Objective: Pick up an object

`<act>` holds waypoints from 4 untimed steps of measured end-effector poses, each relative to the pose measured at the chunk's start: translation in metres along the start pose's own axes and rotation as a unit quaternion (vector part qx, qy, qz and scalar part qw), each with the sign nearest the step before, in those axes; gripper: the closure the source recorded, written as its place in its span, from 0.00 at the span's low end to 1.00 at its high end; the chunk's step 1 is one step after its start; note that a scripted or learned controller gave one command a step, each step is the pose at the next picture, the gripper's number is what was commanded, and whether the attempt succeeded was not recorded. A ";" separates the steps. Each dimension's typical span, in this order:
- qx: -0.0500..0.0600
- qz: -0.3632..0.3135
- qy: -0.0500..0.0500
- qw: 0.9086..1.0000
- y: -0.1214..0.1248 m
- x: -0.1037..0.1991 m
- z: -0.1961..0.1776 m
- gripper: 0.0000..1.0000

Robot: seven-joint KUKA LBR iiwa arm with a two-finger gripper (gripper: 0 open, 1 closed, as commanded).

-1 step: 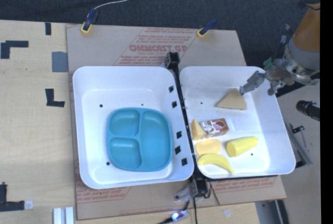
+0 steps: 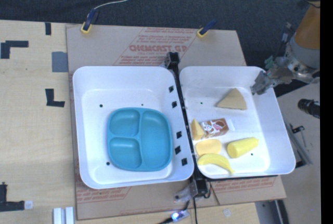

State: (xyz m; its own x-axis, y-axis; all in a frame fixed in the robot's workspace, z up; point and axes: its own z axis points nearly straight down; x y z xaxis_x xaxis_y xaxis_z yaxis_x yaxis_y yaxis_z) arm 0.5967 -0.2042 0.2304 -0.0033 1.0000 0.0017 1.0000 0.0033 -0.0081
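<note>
**Five food pieces in the right bin**

Five pieces lie in the right bin (image 2: 270, 119): a cheese wedge (image 2: 233, 100), a wrapped snack (image 2: 214, 126), a yellow block (image 2: 208, 146), a banana (image 2: 214, 162), a yellow cylinder (image 2: 242, 146). The gripper (image 2: 260, 85) hangs over this bin's far right edge; I cannot tell how its jaws stand. The left bin (image 2: 88, 88) holds a blue divided plate (image 2: 139, 139).

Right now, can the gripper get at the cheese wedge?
Probably yes. The gripper hangs at the right bin's far right rim, and the cheese wedge lies close to its left with bare bin floor around it and nothing on top.
</note>
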 end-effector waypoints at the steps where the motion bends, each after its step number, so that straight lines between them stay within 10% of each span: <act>1: -0.007 -0.002 -0.001 1.000 0.045 0.046 -0.073 1.00; 3: -0.011 -0.001 -0.002 1.000 0.063 0.111 -0.313 1.00; 4: 0.005 -0.002 0.000 1.000 0.028 0.176 -0.189 1.00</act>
State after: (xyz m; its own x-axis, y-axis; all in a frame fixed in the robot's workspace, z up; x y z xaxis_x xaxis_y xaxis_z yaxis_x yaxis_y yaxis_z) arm 0.6259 -0.0288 0.4191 -0.0064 1.0000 0.0020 0.9998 0.0065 -0.0174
